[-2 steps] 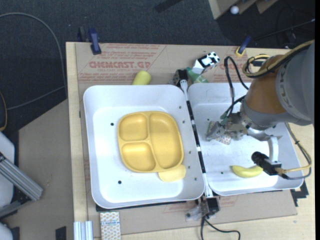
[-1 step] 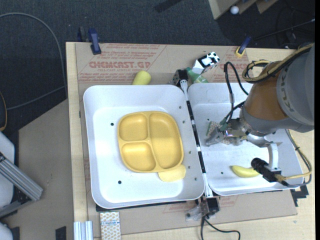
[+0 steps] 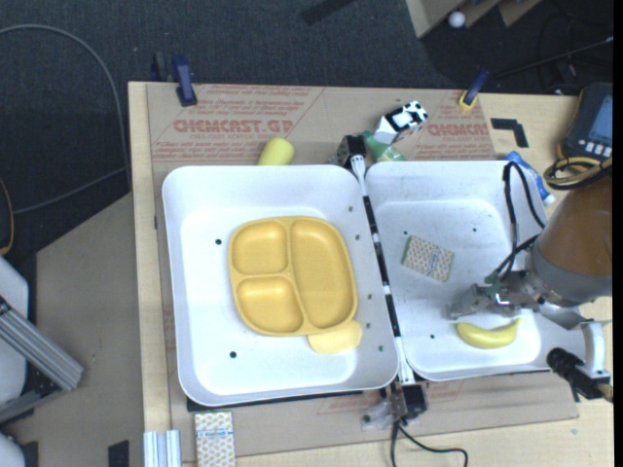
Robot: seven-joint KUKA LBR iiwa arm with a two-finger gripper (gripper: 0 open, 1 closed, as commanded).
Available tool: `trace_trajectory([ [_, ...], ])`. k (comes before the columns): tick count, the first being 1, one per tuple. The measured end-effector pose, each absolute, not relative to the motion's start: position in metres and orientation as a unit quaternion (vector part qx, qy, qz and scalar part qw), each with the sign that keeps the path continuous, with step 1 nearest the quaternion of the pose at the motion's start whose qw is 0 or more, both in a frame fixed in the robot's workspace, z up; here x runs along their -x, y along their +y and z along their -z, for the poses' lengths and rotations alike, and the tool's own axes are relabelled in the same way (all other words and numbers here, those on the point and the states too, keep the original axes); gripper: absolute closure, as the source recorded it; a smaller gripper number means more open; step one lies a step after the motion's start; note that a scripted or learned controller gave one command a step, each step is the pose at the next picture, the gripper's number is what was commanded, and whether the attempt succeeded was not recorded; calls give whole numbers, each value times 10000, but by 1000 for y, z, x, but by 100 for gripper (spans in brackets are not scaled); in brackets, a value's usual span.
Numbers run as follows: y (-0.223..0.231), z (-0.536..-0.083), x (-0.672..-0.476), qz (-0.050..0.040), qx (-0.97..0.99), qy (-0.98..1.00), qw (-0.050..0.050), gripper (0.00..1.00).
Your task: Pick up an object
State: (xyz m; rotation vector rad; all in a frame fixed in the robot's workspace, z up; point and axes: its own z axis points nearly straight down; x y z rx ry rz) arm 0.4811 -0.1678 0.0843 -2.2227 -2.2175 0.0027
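Claw (image 3: 474, 305) low in the right bin (image 3: 458, 188), grip state impossible to tell. Banana (image 3: 488, 333) just below the claw, patterned packet (image 3: 428, 258) up-left of it, yellow tray (image 3: 292, 275) far left.

1. The left bin (image 3: 185, 261) touches the right bin (image 3: 438, 188) along a shared edge.
2. A divided plate (image 3: 292, 273) lies in the left bin, left of that shared edge.
3. A flat piece (image 3: 339, 339) sits against the plate's near edge, partly under it.
4. A small packet (image 3: 428, 258) lies in the right bin, right of the plate.
5. A banana (image 3: 489, 334) lies nearer the front than the packet.
6. The gripper (image 3: 465, 306) is just behind the banana.
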Motion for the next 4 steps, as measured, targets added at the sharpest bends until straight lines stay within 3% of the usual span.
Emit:
trace_trajectory([
  [1, -144, -143, -480, 3, 7068, -7074, -6, 0],
  [2, -109, -152, -568, 6, 7065, -7077, -1, 0],
  [3, -122, -88, -582, 14, 7067, -7075, -3, 0],
  [4, -123, -99, -584, 26, 7065, -7077, -45, 100],
])
